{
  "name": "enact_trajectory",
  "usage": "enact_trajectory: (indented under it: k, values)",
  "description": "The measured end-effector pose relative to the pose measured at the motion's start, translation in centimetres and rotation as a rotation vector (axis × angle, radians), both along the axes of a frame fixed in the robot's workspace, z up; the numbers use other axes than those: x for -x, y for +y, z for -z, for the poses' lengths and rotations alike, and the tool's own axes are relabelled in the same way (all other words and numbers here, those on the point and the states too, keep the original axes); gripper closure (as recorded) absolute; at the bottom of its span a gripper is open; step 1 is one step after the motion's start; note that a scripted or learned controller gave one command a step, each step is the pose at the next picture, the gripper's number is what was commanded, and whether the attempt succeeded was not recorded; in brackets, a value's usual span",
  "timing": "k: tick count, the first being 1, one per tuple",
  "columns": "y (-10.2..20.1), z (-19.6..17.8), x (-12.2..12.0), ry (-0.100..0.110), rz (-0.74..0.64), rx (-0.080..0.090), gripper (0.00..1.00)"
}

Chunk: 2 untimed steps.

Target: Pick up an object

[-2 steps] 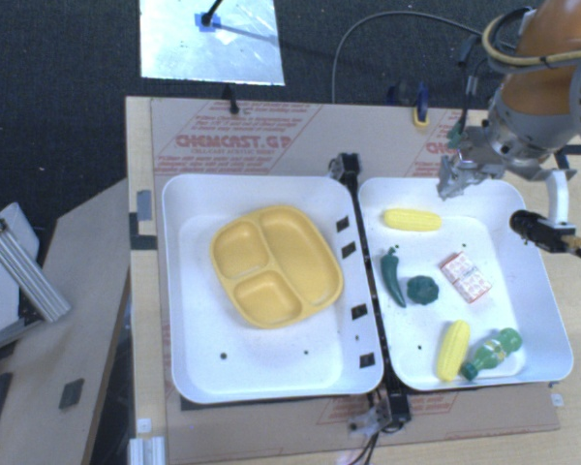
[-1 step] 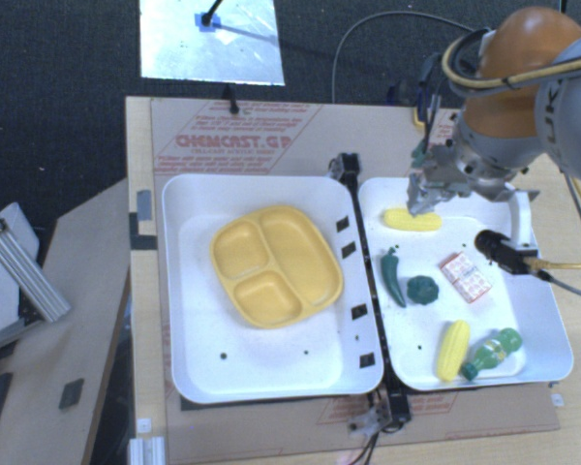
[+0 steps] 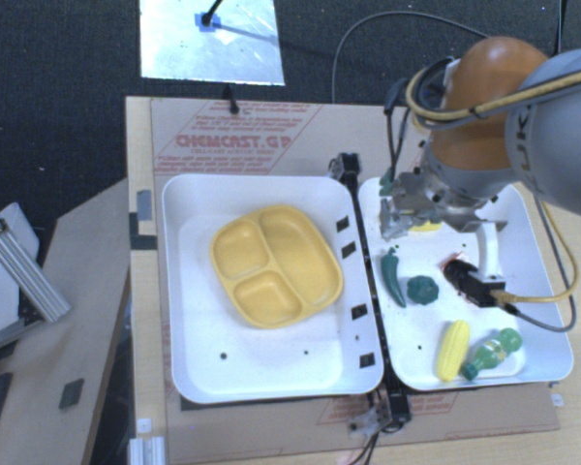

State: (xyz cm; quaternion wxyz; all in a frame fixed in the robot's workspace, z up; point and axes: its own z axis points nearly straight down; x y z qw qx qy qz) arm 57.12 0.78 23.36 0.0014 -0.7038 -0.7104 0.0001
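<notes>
On plywood bench [image 3: 107,260], white bins [image 3: 271,376].

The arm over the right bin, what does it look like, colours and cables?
The arm is grey with a rounded orange band above the wrist. Yellow and black cables loop around that band, and another yellow cable trails over the right bin. Its wrist end is silvery metal.

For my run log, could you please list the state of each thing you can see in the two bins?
Yellow divided plate: flat in the left bin, compartments bare.
Green pepper: lying in the right bin, near the divider.
Dark green piece: lying beside the pepper.
Corn cob: lying flat.
Green bottle: on its side, next to the corn.
Gripper: low over the right bin.
</notes>
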Motion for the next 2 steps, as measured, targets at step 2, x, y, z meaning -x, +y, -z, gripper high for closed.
enact_trajectory:
  k: [2]
  values:
    - [9.7,0.2,4.5,-0.001,-0.002,-0.001,1.00]
